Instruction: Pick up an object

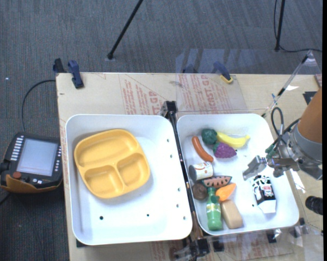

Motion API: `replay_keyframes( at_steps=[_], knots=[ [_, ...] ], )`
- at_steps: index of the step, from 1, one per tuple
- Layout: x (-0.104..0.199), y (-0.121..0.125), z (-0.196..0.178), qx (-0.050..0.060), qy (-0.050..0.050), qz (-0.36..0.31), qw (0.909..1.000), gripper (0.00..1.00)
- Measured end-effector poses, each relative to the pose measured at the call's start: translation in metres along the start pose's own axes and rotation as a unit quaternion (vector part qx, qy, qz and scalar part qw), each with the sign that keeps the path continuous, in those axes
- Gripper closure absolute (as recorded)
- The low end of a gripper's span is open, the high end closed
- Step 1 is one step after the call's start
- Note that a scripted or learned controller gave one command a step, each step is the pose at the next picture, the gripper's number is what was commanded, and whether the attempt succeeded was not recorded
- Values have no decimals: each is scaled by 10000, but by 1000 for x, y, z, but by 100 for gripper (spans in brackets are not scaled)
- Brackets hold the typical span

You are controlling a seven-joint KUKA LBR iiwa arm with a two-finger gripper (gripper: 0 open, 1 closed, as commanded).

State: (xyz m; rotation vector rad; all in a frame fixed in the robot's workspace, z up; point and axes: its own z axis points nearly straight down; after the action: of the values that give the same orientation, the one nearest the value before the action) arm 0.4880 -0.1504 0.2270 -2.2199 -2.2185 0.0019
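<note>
**Gripper above the right bin's toys**

The gripper [259, 167] hangs over the right bin [255, 121], just above a milk carton [264, 192]; its fingers seem spread, though blurred. A yellow divided plate [111, 162] lies in the left bin [125, 222].

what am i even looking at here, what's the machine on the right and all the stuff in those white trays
This is one photo from a fixed camera above a workbench, looking down at a slant. The grey and orange thing at the right edge is a robot arm; its pincer hangs over the right bin, just above a small black-and-white carton, and nothing sits between its fingers. That bin holds toy food: a banana, purple grapes, a green vegetable, a sausage, a white cup, a watermelon slice, a green bottle and a tan block. The left bin holds a yellow divided plate. The arm's job is to pick something up.
</note>
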Motion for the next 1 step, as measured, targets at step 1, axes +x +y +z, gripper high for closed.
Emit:
replay_keyframes(
  at_steps=[1],
  knots=[
    [-43,50,77,38,12,470,9989,0]
  ],
)
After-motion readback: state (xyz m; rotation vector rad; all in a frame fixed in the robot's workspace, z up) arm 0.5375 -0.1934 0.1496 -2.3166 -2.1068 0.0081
